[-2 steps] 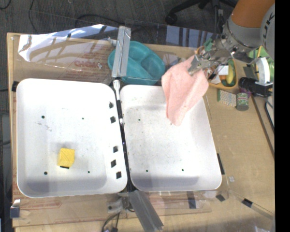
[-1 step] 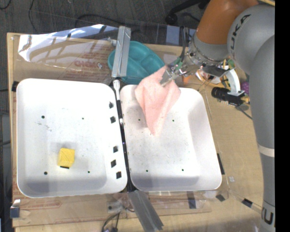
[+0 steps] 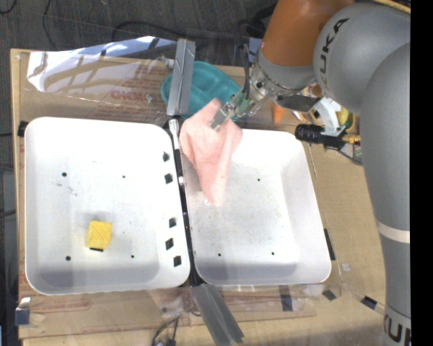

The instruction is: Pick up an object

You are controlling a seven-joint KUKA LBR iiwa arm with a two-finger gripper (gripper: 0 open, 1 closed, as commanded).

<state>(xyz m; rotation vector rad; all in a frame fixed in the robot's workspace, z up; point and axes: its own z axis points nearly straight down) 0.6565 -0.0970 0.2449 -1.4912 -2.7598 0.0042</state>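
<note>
Brown bench (image 3: 346,215) under two white bins set edge to edge. Nearest, in left bin (image 3: 50,193), yellow block (image 3: 99,235) near front wall, wide bare floor around. Right bin (image 3: 303,215) mostly open floor toward front rim. Farther back, pink cloth (image 3: 211,153) hanging over that bin's back-left corner, pinched at its top edge by gripper (image 3: 231,112). Behind, teal bowl (image 3: 202,86) outside the bins.
</note>
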